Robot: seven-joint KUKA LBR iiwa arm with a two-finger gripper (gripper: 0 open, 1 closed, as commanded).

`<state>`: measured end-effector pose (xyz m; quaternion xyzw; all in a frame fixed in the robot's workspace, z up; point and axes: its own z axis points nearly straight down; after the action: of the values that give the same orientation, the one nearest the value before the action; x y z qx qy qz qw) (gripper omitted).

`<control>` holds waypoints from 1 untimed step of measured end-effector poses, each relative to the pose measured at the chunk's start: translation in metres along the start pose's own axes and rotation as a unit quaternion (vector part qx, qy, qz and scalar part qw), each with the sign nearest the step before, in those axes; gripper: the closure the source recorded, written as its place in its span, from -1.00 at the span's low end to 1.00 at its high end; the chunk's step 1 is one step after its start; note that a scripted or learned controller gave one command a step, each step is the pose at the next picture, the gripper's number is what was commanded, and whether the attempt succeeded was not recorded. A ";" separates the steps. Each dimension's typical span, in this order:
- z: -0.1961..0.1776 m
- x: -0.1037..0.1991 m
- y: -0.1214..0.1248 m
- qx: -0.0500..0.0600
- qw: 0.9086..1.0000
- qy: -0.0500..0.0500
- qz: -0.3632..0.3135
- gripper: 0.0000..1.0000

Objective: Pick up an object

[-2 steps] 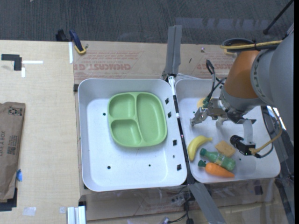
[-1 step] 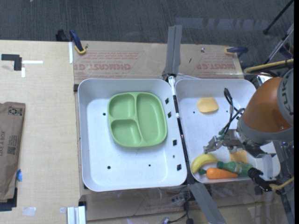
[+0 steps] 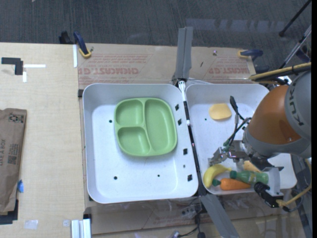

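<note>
Four toys in the right bin, and the arm low over them

I read this as the reach-in step: nothing looks lifted, and the gripper (image 3: 221,155) hangs low in the right bin (image 3: 198,133), just above the cluster at its near edge. I can't tell from here how the tool is set, because the wrist and cables crowd that spot.

Closest to the tool lies a banana (image 3: 214,174), yellow, curved and smooth, resting on the bin floor near the front left corner. A carrot (image 3: 233,184), orange and tapered, touches it on the right side, and a green bottle (image 3: 248,176) lies on its side just behind the carrot, partly under the wrist. A yellow round piece (image 3: 220,112) sits apart near the back of the same bin, with bare floor around it.

My judgement: the banana is the likeliest target, and the next move calls for a short descent with the tool centred across its curve, not along it. The crowding worries me; the carrot could get nudged or caught.

The left bin (image 3: 99,148) holds a green divided plate (image 3: 146,127).
</note>
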<state>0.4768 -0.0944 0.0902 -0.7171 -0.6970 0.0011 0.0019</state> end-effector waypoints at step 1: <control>-0.001 -0.006 0.092 -0.001 0.991 -0.001 -0.130 -1.00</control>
<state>0.5688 -0.1027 0.0907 -0.6202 -0.7844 0.0006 0.0004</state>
